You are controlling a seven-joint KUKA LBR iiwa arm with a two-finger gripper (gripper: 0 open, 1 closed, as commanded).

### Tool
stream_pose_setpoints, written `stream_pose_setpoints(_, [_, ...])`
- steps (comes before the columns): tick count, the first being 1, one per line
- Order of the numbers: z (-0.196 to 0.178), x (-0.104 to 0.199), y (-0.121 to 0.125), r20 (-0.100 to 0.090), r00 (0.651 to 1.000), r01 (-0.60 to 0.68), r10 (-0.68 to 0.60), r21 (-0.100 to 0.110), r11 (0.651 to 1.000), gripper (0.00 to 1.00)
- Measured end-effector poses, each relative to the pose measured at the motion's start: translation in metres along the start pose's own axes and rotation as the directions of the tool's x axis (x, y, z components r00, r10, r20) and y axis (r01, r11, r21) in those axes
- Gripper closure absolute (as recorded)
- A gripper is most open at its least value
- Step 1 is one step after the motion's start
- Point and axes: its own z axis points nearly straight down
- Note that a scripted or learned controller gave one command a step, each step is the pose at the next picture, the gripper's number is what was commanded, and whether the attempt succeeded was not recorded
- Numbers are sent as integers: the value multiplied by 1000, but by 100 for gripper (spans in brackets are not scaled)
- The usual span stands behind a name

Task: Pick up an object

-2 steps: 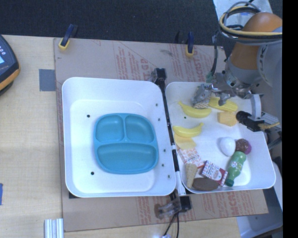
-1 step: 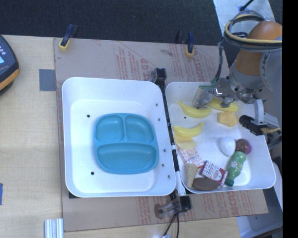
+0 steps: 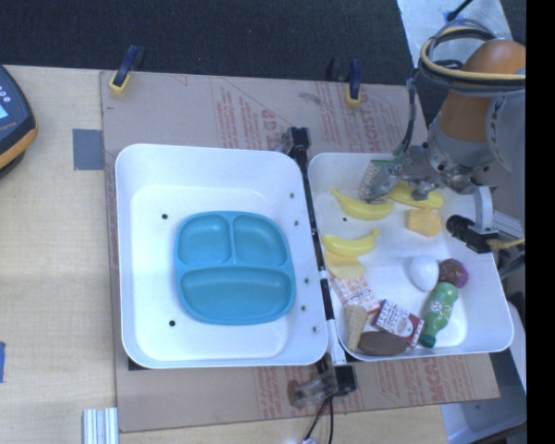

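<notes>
As the grey arm reaches into the far end of the right bin [image 3: 499,336], its tool [image 3: 381,181] hangs directly over the stem end of a yellow banana [image 3: 363,207], whose long axis runs crosswise beneath it toward a cheese wedge [image 3: 424,221]; the tool's state cannot be told. A second banana [image 3: 350,242] lies just nearer the camera.

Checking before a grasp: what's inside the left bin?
The left bin holds just a blue divided plate, lying flat, its three compartments bare. Whatever is beneath the plate is covered.
</notes>
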Motion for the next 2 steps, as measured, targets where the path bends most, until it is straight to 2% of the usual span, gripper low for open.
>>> stream_pose_setpoints(1, [-11,-6,-2,10,1000,0,0,7,1000,100])
stream_pose_setpoints(2, [-10,-10,-2,7,1000,-6,6,9,1000,100])
